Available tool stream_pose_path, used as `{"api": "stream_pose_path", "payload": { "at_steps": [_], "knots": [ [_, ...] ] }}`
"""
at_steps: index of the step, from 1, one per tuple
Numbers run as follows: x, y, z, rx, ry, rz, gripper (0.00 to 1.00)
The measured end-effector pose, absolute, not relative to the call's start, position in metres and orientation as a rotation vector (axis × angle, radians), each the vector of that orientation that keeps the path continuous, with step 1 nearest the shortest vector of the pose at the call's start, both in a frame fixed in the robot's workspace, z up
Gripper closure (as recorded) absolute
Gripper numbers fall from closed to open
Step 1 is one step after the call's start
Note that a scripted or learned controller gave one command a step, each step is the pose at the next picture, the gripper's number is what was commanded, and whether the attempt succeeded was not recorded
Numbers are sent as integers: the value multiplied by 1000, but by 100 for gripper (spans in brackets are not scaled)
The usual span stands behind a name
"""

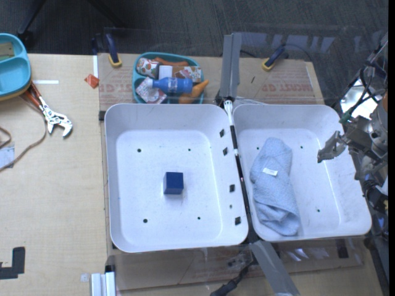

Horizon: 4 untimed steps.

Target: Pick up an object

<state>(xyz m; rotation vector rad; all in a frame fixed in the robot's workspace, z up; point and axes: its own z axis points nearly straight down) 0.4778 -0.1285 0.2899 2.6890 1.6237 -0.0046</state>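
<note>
A small dark blue cube (174, 182) rests near the middle of the left bin (123, 227). A crumpled light blue cloth (274, 187) with a white tag lies in the left half of the right bin (327, 224). My gripper (338, 145) hangs at the right edge of the view, over the right side of the right bin. It is to the right of the cloth and apart from it. Nothing shows in its grasp.
Behind the left bin stands a teal bowl (168, 79) packed with small items. On the wooden bench to the left lie a wrench (54, 121) and a teal tray (12, 63). A grey divider post (229, 66) rises between the bins at the back.
</note>
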Motion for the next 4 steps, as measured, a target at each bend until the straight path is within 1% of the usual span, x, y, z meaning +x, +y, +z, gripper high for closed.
{"api": "stream_pose_path", "payload": {
  "at_steps": [1, 2, 3, 4],
  "knots": [
    [478, -114, 298, 2592, 1774, -4, 0],
    [528, -38, 242, 2732, 1555, -9, 0],
    [522, -91, 284, 2581, 1792, -5, 0],
    [491, -120, 295, 2601, 1764, -5, 0]
  ]
}}
